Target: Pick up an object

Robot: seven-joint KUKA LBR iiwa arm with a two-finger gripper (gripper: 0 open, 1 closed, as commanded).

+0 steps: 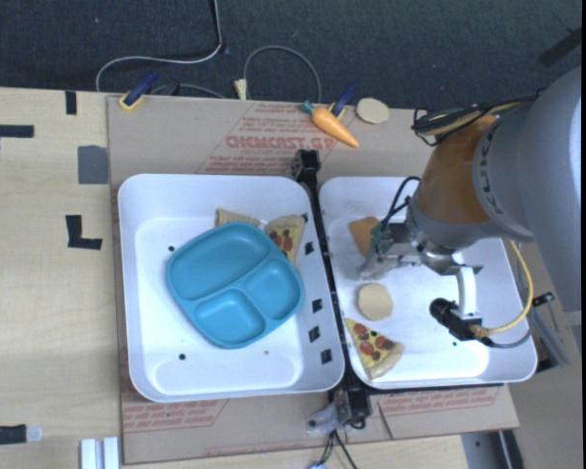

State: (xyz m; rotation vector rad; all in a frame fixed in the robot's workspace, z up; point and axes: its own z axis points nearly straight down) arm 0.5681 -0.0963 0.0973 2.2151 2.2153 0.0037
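My gripper (379, 259) reaches down into the right bin (488, 360), its tip over the bin floor between a tan bread-like piece (362, 231) and a round pale cookie (375, 302). A toy pizza slice (373, 346) lies near the bin's front left corner. In the left bin (142, 291) a blue divided plate (234, 282) covers most of two more pizza slices (285, 231). The wrist hides the fingertips.
A toy carrot (333, 125) and a small pale disc (372, 111) lie on the cardboard behind the bins. A black divider (317, 252) runs between the bins. The grey arm with its orange band (459, 179) covers the right bin's back right part.
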